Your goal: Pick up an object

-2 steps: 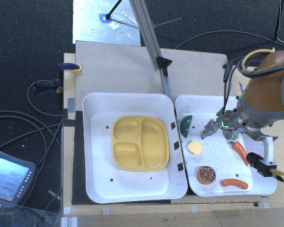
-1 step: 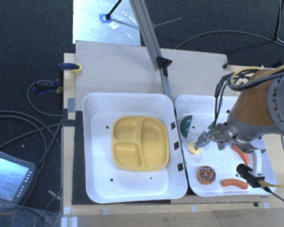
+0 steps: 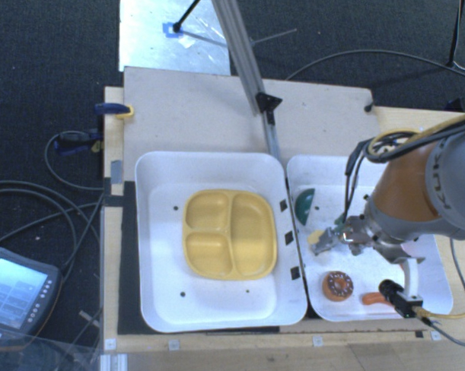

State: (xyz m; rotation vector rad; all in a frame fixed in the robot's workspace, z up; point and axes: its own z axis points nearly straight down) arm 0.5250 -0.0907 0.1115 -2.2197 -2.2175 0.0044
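Dark carpet strewn with cables surrounds a pale surface (image 3: 220,104) that carries two shallow white bins side by side. The left bin (image 3: 156,292) holds a yellow divided plate (image 3: 231,234) lying flat near its middle, three compartments showing. The right bin (image 3: 442,291) is partly covered by the arm (image 3: 419,187), which reaches in from the right — its grey and orange bulk hides much of the bin's far and right portions.

Low in the right bin, the pincer (image 3: 323,242) points leftward toward the wall between the bins. Something small and yellowish sits at its tip, but it is too blurred to say whether it lies between the fingers or merely beneath them, and I cannot tell how far apart they stand.

A dark green object (image 3: 304,204) rests at the bin's left wall, far of the pincer; its shape is hard to read. Nearer, a brown sprinkled doughnut (image 3: 338,286) lies on the bin floor, and just right of it an orange piece (image 3: 373,298) is partly cut off behind a black fitting — its full form is hidden.
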